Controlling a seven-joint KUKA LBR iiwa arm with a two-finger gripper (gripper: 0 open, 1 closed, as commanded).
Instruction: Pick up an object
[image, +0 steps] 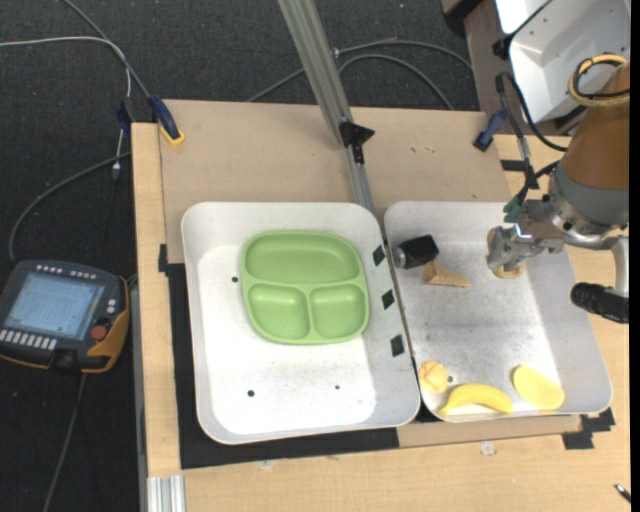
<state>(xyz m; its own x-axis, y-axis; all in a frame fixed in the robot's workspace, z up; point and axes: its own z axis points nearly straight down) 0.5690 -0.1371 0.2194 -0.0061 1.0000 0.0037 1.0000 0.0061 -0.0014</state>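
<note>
The gripper (508, 262) hangs low over the far right part of the right bin (500, 330). A small tan block (510, 268) sits directly at its tip; whether the fingers are wide or closed on it cannot be told. A tan wedge (445, 279) lies just left of the gripper, its long axis pointing toward the gripper. A banana (474, 399) lies well nearer the camera.
</note>
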